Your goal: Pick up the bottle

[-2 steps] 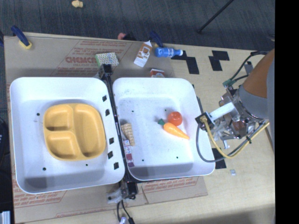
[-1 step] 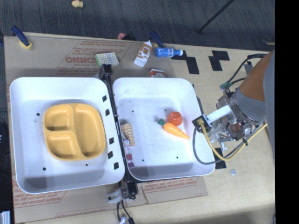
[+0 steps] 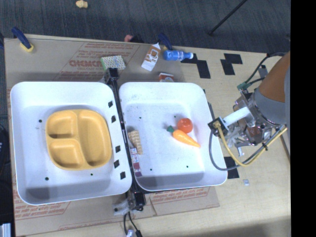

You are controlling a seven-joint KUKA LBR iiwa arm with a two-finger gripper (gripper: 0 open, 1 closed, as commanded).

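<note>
A small blue bottle with a white label lies on its side on the cardboard behind the right bin, outside both bins. My gripper hangs at the right, just past the right bin's right wall, over the bench top. It is far from the bottle, to its lower right. Cables and the wrist housing hide the gripper's tip, and I see nothing held in it.
In the right bin lie a red tomato, an orange carrot and a tan waffle-like piece by the left wall. The left bin holds a yellow divided plate. A small carton lies beside the bottle.
</note>
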